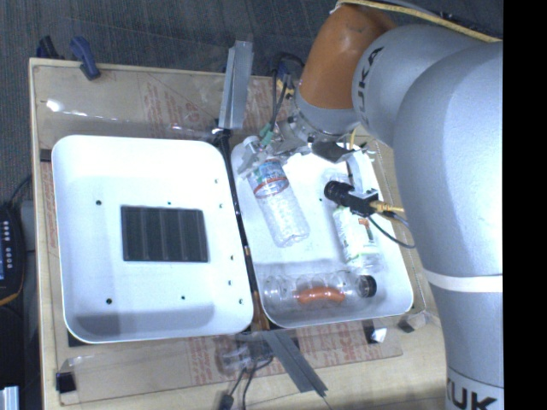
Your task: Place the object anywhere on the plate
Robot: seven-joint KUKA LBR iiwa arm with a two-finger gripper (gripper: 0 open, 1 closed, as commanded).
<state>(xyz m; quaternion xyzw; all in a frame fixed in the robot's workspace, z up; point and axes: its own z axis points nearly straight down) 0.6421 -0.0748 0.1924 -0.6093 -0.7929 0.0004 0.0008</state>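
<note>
Apparently the pincer (272,148) is down in the right bin (397,293) at the cap end of a clear water bottle (279,200), likely reaching for it. Whether it is open or closed I cannot tell. Left of it, the dark plate (164,233) sits in the left bin (85,156), well apart from the bottle.

"KUKA" lettering on arm (444,143)

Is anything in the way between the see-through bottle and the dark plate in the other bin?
Only the bin walls. The clear bottle lies in the right bin, up by the gripper. The dark plate sits in the left bin. The two rims meet between them, so the bottle must be lifted over.
</note>
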